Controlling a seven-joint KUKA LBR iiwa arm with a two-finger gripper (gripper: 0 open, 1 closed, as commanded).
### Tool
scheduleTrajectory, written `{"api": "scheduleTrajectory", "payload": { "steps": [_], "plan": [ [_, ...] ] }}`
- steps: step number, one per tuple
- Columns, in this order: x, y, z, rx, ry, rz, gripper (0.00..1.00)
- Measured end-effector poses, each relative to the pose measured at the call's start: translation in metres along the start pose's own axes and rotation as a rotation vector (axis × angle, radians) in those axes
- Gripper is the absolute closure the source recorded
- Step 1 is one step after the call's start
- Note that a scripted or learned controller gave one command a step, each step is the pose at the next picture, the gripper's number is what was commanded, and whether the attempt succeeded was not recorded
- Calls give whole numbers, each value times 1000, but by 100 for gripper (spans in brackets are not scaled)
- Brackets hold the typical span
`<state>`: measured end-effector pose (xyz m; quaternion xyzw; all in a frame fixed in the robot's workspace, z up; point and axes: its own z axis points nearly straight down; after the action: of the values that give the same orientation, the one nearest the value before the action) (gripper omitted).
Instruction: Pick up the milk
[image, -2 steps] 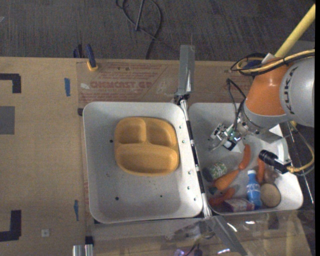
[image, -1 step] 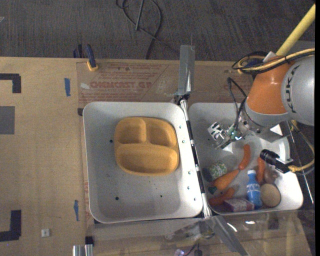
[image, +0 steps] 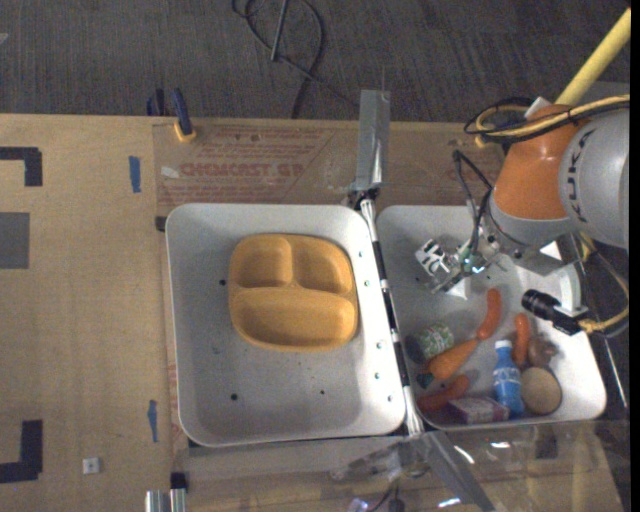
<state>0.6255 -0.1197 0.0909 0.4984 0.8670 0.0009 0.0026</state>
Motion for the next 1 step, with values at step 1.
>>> {"api": "scheduleTrajectory", "payload": {
  "steps": [1],
  "plan": [
    [26,56,-124,2,1,187,100]
  ]
}}
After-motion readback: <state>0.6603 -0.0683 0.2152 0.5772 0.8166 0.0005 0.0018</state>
